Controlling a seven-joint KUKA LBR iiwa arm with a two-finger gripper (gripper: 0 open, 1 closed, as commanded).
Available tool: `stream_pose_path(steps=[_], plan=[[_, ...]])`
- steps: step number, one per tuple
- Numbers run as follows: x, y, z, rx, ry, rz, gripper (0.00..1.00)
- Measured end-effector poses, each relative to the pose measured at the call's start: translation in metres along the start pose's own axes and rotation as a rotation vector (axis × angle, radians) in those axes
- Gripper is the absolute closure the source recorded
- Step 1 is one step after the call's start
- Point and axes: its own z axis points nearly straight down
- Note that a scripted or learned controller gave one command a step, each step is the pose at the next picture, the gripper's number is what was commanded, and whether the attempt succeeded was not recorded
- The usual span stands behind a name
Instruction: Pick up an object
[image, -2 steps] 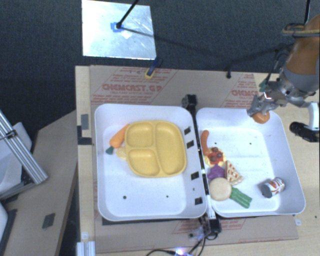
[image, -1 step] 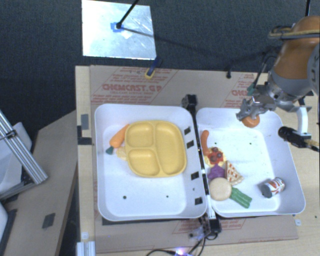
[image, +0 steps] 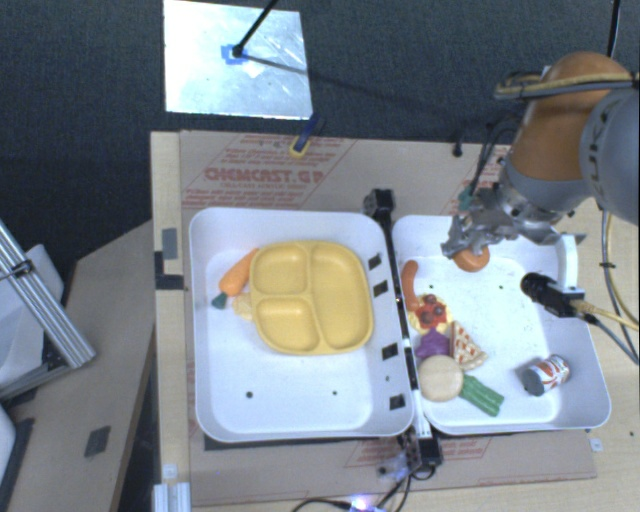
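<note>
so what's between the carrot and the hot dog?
In the camera view, the yellow divided plate lies between the carrot and the hot dog, then the bins' adjoining rims.

"CHEMCAST GP" on cardboard sheet (image: 262, 170)

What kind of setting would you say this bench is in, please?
Probably a robotics lab's grasping test station. Two white bins sit side by side on a cardboard-covered bench, holding toy food such as a plastic carrot and a yellow divided plate, while an industrial arm's gripper hangs over the right bin.
</note>
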Motion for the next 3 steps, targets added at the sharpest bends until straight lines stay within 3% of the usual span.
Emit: stream_pose_path(steps=[1,2,3], plan=[[0.03,-0.016,0.002,0.0,0.0,0.001,1.0],[0.03,-0.02,-0.015,-0.002,0.0,0.001,1.0],[0.036,-0.02,0.002,-0.001,-0.001,0.001,1.0]])
